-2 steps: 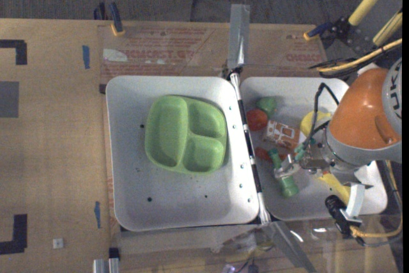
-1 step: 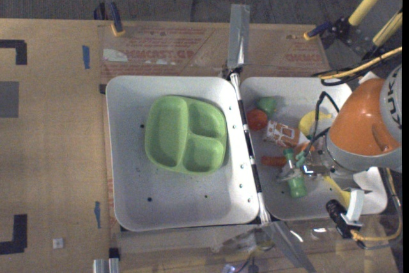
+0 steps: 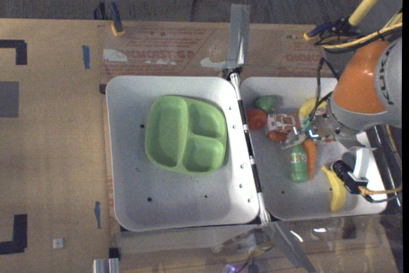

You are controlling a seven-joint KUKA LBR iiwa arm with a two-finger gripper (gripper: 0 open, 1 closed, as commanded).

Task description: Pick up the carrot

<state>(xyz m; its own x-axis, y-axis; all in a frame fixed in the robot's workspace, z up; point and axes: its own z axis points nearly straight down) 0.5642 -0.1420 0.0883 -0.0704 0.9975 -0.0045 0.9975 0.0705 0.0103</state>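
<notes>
Two white bins are seen side by side on the worktop (image 3: 51, 137), and the end effector (image 3: 301, 136) is positioned low over the right bin (image 3: 281, 201). Whether it is spread or pressed together cannot be told. The carrot (image 3: 310, 158) is found just beside and below the end effector, lying next to a green bottle (image 3: 298, 164), while a green divided plate (image 3: 186, 135) is set well apart in the left bin (image 3: 128, 188).

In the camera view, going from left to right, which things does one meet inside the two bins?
Light green divided plastic plate → round red tomato-like toy → green plastic bottle → orange carrot → yellow banana.
</notes>
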